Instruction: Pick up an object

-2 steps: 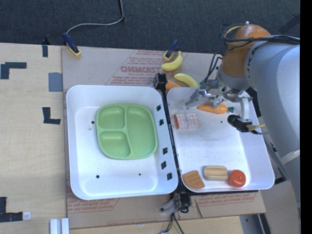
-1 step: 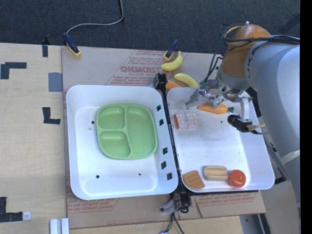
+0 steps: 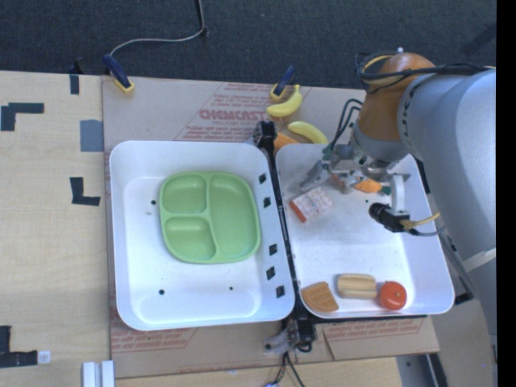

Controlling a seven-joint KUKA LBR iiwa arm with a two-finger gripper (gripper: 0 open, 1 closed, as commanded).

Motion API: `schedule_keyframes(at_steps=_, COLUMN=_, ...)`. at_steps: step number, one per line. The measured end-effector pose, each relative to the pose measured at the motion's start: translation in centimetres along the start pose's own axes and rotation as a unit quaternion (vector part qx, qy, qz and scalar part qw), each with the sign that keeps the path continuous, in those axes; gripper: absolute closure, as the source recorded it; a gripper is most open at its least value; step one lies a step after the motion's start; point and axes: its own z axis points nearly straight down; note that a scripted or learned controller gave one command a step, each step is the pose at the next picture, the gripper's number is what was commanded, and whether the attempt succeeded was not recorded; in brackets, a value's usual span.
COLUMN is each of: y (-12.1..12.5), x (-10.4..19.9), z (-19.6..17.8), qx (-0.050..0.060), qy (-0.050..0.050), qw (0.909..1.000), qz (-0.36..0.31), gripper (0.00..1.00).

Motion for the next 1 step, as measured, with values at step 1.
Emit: schedule_keyframes(at_steps=1, y=1.22, x=-1.15, z=0.08, qx=0.009, qy=0.005, qw=0.9999, qz=0.001, gripper=0.0)
